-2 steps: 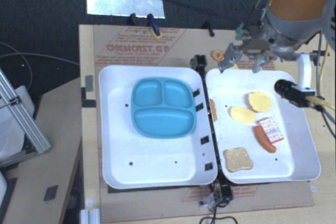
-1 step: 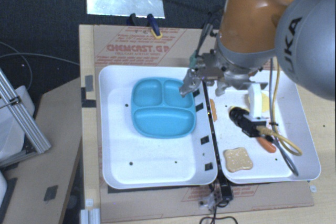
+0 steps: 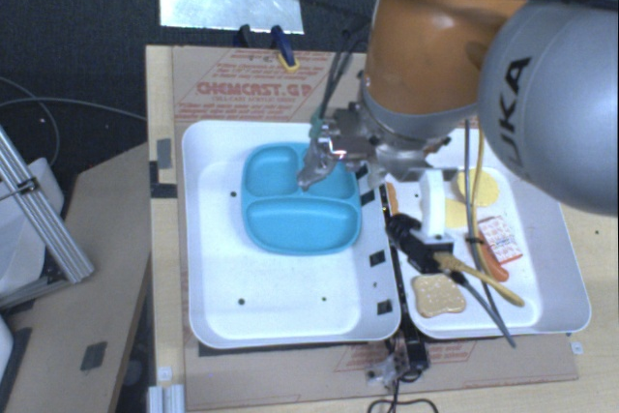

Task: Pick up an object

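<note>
Camera view:
- Gripper [image 3: 314,169] low over left bin [image 3: 271,305], at upper right rim of blue plate [image 3: 290,218]. Touching rim or just above it: cannot tell.
- Gripper open or closed: cannot tell.
- Plate lies flat in left bin, not lifted.
- Right bin [image 3: 551,295] holds toast [image 3: 438,296], white block [image 3: 432,205], yellow disc [image 3: 488,189], card [image 3: 501,240]; all apart from gripper.
- Judged progress: approach to plate done, grasp unconfirmed, lift not yet done.
- Likely target: plate rim.

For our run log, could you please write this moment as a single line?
gripper: above blue divided plate | plate in: left bin | grasp: unclear | right bin: toast slice, untouched
</note>
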### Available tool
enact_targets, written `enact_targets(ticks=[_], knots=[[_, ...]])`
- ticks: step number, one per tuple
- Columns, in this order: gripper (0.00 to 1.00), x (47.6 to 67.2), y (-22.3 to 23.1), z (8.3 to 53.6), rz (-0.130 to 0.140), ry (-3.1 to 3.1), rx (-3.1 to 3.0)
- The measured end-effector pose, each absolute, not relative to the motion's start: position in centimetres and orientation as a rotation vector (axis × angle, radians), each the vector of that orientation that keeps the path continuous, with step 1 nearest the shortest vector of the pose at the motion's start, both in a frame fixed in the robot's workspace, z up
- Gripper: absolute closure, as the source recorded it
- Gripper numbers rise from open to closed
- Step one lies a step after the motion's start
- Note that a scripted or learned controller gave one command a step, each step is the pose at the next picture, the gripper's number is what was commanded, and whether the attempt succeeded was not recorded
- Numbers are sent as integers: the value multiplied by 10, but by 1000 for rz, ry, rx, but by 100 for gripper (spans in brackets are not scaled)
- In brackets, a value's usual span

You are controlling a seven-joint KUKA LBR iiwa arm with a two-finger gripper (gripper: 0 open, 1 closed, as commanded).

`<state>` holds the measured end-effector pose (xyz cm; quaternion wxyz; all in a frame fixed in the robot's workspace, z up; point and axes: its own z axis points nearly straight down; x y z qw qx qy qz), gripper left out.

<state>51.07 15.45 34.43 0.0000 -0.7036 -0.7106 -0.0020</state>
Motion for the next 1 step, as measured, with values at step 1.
enact_targets(ticks=[1], knots=[[0,501,209,402,-14,-2234,-2211]])
